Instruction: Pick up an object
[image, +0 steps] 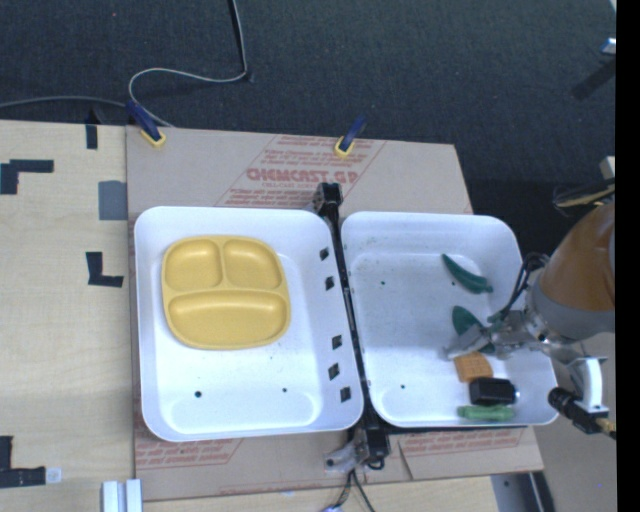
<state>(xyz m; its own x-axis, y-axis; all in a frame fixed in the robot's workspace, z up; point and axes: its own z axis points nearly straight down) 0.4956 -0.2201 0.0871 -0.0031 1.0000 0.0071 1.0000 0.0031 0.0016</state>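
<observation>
The right bin (400, 300) holds several small items along its right side. A teal curved piece (467, 272) lies near the top. A dark green piece (463, 318) sits lower down. Below that are a tan-orange block (472, 368), a black block (493, 391) and a green stick (487, 411) by the front wall. My gripper (464, 349) reaches in from the right. It is low in the bin, between the dark green piece and the tan-orange block and close to both. No item is seen lifted.
The left bin (180, 400) holds a yellow divided plate (226, 291) in its upper half. A black divider with clips (338, 300) runs between the bins. The arm's grey and orange body (585, 280) hangs over the right bin's right rim.
</observation>
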